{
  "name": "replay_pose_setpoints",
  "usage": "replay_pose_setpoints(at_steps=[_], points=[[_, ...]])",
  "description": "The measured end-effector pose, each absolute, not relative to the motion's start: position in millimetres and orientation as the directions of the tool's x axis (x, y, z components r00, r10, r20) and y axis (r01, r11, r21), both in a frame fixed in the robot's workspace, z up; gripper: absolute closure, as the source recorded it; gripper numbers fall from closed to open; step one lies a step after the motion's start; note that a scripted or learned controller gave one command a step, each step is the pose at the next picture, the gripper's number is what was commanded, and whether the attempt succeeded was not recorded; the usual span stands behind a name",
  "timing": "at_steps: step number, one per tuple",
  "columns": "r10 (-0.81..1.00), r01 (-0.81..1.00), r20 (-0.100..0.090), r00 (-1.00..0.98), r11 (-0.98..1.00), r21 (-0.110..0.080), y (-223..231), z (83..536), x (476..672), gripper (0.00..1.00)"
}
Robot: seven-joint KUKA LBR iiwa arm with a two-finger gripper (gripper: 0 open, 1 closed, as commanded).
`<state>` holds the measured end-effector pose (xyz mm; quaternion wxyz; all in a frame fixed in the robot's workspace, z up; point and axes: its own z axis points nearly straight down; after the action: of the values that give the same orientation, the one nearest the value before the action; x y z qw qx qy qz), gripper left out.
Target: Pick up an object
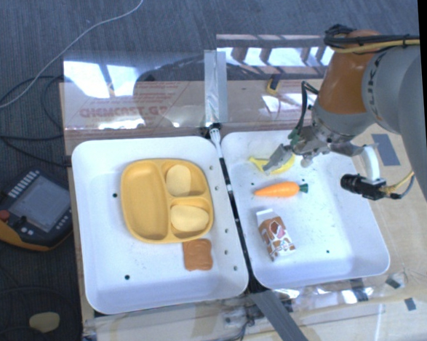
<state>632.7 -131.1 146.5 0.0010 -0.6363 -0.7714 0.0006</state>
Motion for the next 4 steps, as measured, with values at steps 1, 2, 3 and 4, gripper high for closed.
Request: replay_pose_setpoints(at_steps=[1,2,3,4], points=[[0.982,0.982,0.001,-0.191,0.191,-0.001,-130.9,146.8,633.0,0.0],[0.981,0.981,-0.004,-0.195,0.195,0.008,-128.3,88.9,610.1,0.0],[0.982,0.982,-0.006,-0.186,0.186,0.01,-109.3,89.2,564.5,0.0],[0.896,0.896,-0.011,-0.443,0.443,0.012,-112.5,89.6,526.2,0.0]])
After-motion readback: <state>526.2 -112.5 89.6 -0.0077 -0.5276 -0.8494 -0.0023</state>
